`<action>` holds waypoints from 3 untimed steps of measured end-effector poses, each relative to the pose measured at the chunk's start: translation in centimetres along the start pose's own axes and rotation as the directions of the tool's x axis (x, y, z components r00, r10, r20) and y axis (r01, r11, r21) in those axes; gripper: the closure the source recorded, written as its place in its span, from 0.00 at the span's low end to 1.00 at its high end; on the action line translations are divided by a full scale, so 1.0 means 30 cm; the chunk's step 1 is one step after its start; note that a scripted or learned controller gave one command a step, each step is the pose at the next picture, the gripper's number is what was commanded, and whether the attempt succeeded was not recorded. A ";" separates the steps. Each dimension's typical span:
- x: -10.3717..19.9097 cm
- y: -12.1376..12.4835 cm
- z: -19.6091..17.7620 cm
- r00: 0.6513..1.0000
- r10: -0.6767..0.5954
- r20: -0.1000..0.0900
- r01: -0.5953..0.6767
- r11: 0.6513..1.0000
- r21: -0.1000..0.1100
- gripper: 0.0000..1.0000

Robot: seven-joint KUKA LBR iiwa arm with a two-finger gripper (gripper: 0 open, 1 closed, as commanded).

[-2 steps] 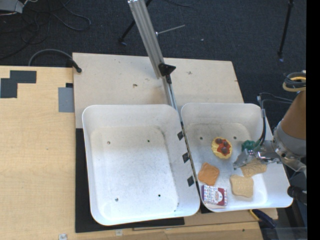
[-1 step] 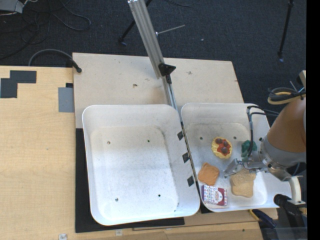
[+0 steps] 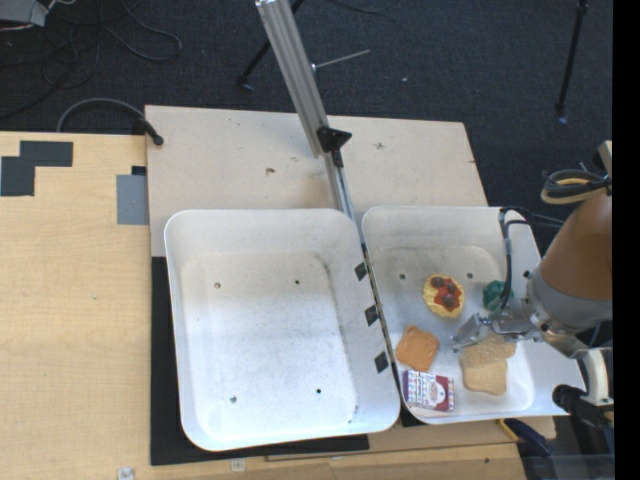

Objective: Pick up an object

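Note:
The right bin (image 3: 430,214) holds several small items. A yellow round piece with red spots (image 3: 443,294) lies near its middle, with a green item (image 3: 493,293) to its right, close to the arm. An orange square (image 3: 417,348) and a red and white packet (image 3: 428,391) lie toward the front. A tan bread-like slice (image 3: 486,372) rests at the front right. My gripper (image 3: 478,332) hangs low over the bin, just above the slice's far edge and to the right of the orange square. Nothing is seen held in it.
The left bin (image 3: 182,268) stands beside the right one, with black clips (image 3: 370,313) along the wall between them. A slanted metal rail (image 3: 300,78) rises behind the bins. The arm's orange band (image 3: 585,258) overhangs the right bin's right side.

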State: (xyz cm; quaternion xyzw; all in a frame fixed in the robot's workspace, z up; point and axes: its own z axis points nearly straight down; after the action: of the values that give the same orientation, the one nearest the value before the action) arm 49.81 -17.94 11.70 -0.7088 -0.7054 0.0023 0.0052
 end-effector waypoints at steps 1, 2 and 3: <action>0.000 -0.026 -0.188 1.000 -0.002 0.004 0.002 1.000 -0.010 1.00; -0.013 -0.039 -0.326 1.000 -0.005 0.004 0.005 1.000 -0.010 1.00; -0.016 -0.036 -0.452 1.000 -0.006 0.004 0.006 1.000 -0.010 1.00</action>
State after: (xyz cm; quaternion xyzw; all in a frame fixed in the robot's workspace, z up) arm 48.88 -18.49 25.26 -0.7068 -0.7074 0.0004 0.0001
